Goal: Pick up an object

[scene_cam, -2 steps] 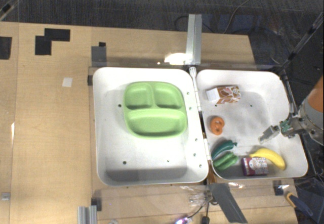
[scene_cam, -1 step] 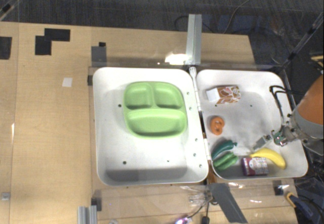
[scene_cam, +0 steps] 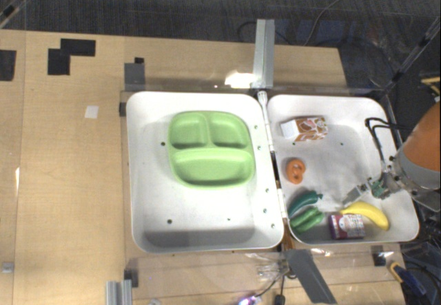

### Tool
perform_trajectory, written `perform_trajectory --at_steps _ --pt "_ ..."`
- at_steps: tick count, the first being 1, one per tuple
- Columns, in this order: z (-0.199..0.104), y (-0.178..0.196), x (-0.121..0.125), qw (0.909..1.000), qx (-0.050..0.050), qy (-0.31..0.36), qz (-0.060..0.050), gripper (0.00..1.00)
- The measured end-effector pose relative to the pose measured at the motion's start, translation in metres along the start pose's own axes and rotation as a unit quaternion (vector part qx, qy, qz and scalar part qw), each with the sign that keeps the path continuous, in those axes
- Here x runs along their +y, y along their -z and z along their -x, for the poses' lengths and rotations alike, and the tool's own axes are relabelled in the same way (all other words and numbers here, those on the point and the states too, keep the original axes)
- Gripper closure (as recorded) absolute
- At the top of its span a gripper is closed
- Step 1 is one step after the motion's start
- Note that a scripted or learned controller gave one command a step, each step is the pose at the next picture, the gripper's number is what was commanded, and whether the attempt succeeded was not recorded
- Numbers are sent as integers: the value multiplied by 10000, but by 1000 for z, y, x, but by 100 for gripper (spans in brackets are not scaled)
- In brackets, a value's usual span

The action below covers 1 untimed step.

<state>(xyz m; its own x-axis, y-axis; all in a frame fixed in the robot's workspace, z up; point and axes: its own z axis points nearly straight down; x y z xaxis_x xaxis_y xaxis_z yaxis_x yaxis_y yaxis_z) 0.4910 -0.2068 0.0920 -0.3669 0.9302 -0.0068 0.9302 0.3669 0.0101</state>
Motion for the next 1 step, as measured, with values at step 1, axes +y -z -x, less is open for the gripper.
perform_trajectory --at_steps 1 --pt "15 48 41 9986 12 533 -20 0"
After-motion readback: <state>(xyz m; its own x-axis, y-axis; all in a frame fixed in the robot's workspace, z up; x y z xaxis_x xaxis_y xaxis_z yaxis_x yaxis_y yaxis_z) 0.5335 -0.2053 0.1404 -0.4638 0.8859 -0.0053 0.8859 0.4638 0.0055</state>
